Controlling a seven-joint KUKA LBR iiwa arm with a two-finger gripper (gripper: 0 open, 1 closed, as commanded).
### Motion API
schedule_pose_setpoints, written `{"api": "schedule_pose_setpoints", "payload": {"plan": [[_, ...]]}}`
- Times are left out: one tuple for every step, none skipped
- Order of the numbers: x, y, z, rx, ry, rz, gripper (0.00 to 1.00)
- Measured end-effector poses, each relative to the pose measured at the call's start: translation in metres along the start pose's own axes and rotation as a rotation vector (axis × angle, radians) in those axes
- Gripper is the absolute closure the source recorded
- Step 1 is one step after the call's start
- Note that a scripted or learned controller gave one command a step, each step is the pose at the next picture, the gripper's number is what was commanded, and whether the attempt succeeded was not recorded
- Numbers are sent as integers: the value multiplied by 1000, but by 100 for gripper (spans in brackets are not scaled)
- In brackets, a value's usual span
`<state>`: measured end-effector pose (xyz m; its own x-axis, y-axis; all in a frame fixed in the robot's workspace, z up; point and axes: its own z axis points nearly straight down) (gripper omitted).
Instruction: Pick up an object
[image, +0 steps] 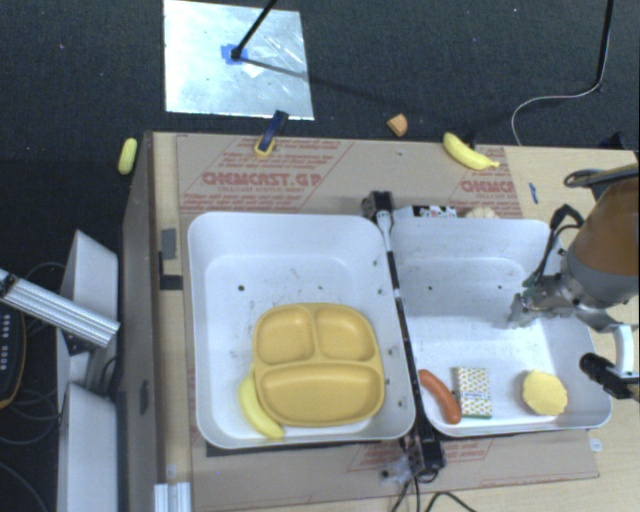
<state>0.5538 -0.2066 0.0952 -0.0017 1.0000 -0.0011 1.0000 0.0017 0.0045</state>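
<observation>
In the right bin, along its front wall, lie an orange-red sausage, a small greenish patterned packet and a round yellow lemon-like fruit. The left bin holds a yellow divided plate with a yellow banana tucked against its front left edge. My gripper hangs low over the right side of the right bin, behind the yellow fruit and apart from all three items. Nothing shows between its tips.
The grey arm with its orange band fills the right edge above the right bin. Outside the bins, on the cardboard at the back, lie a banana, a small orange piece and a blue-yellow tool.
</observation>
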Motion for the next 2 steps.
{"api": "schedule_pose_setpoints", "payload": {"plan": [[0, 15, -101, 0, -1, -2, 100], [0, 75, -126, 0, 0, -3, 100]]}}
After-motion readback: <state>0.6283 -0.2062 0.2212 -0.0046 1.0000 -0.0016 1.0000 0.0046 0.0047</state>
